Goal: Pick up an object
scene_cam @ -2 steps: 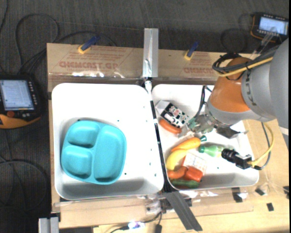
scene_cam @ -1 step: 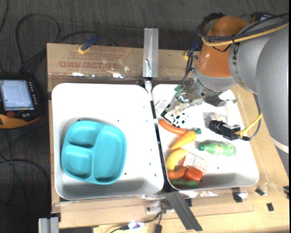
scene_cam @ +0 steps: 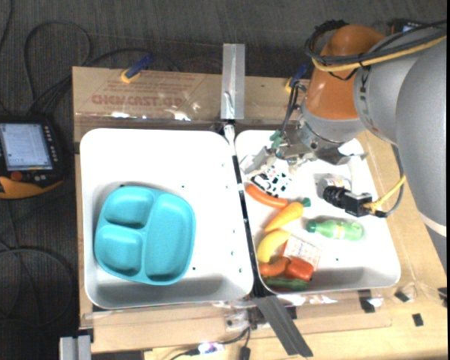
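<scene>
Item: right bin (scene_cam: 382, 268), holding the pickable objects, all crowded toward its left and front
- black-and-white spotted toy (scene_cam: 274, 180), lying just under the gripper (scene_cam: 274, 156), near the bin's upper left
- orange carrot (scene_cam: 265, 196), lying just beside the spotted toy, along the divider
- yellow banana (scene_cam: 285, 216) and yellow pepper (scene_cam: 271, 245), sitting near the centre and touching or nearly so
- green bottle (scene_cam: 334, 229), lying on its side, a little apart from the rest
- red and green pieces (scene_cam: 292, 272), piling at the front wall

Item: left bin (scene_cam: 150, 145), holding a turquoise divided plate (scene_cam: 145, 233)

Tool: gripper hanging over the spotted toy; whether it is spread or closed, cannot tell, and nothing is seen clamped in it

Handling note: likely reaching for the spotted toy; a good grasp is descending straight, centring on the toy, clearing the carrot and the bin wall, closing fully before lifting
</scene>
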Motion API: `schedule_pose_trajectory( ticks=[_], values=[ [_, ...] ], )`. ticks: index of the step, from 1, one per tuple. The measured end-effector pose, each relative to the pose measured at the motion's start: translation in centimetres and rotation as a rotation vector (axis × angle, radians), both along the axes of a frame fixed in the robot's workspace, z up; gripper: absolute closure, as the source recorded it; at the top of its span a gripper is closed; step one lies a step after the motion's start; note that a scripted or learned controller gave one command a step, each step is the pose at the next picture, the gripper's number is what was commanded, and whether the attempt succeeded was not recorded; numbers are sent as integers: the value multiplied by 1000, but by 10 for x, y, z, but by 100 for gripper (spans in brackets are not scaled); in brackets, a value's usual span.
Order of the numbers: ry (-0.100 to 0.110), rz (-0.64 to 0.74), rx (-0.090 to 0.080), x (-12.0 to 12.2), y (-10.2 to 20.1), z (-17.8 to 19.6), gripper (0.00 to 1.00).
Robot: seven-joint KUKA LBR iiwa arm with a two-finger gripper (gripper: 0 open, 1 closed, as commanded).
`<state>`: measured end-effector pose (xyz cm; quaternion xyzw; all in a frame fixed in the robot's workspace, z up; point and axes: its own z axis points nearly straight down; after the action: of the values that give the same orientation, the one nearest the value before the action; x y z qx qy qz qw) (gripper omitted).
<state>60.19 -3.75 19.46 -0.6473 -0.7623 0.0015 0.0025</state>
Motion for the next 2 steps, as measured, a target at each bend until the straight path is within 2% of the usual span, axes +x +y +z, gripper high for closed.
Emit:
schedule_pose_trajectory(
  ticks=[1,2],
  values=[
    [3,-67,4,-87,-60,-74,0],
    [-9,-163,3,-37,-68,-105,0]
  ],
)
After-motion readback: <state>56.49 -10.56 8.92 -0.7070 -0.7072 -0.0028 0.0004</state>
